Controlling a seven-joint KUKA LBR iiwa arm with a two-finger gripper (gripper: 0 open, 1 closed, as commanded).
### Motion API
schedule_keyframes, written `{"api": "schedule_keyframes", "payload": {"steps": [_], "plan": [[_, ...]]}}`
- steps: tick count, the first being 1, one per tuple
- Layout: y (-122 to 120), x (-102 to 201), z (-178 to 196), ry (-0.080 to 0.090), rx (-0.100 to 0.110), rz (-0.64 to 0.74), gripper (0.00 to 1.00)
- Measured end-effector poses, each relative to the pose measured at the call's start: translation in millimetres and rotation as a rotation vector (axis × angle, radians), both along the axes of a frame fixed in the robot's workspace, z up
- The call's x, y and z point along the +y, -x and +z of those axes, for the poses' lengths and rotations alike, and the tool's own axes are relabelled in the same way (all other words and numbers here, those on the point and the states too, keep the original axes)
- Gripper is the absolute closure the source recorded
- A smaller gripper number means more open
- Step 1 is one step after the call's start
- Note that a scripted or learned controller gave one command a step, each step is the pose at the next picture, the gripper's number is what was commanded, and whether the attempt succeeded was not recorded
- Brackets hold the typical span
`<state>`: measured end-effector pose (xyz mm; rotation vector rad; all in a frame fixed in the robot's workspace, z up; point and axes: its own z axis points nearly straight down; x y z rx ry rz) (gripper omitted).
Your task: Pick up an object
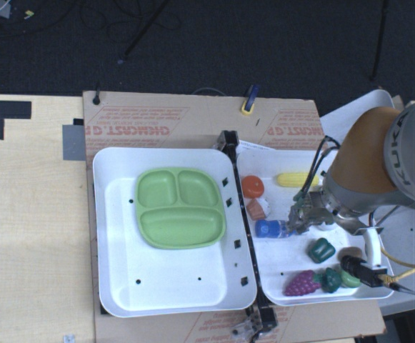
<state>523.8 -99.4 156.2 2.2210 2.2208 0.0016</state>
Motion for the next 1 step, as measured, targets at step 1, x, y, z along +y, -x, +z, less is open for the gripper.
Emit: {"api": "schedule_keyframes", "payload": {"steps": [1], "plan": [[9.5, 2.4, 50.0, 0.000, 0.001, 0.000, 1.00]]}}
